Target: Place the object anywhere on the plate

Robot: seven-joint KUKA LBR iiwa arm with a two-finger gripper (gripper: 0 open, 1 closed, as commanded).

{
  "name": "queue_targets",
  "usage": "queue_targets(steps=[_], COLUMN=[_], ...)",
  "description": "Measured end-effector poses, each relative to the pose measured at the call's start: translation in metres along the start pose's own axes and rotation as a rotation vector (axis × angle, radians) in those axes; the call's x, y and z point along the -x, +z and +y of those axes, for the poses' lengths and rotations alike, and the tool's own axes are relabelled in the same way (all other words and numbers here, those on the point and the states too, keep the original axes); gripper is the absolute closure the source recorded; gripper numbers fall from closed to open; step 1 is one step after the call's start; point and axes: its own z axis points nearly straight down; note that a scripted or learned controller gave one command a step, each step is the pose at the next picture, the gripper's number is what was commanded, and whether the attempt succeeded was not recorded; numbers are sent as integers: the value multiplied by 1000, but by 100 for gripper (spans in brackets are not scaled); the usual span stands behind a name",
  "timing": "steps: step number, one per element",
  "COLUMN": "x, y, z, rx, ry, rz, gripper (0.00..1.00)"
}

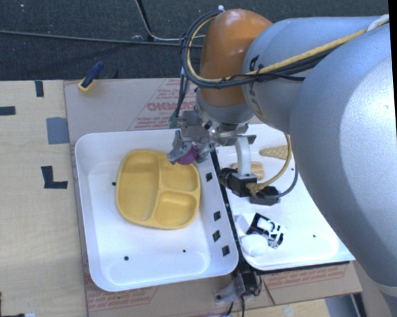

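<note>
A yellow divided plate (pixel 157 188) lies in the left white bin (pixel 101 215). My gripper (pixel 184 150) hangs over the plate's upper right rim, close to the divider between the bins. A small purple object (pixel 188 155) shows between its fingers, held just above the plate's edge. The grey arm with its orange band comes down from the upper right and hides the far part of the right bin.
The right bin (pixel 306 242) holds a black and white object (pixel 266 231), a white piece (pixel 252 247) and tan food-like pieces (pixel 274 152) near the arm. A black cable loops over that bin. Cardboard lies under both bins.
</note>
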Motion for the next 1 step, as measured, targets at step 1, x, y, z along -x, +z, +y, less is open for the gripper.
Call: queue_targets(steps=[1], x=[1], y=[0], z=[0], rx=[0], ry=[2], rz=[-1], gripper=[0])
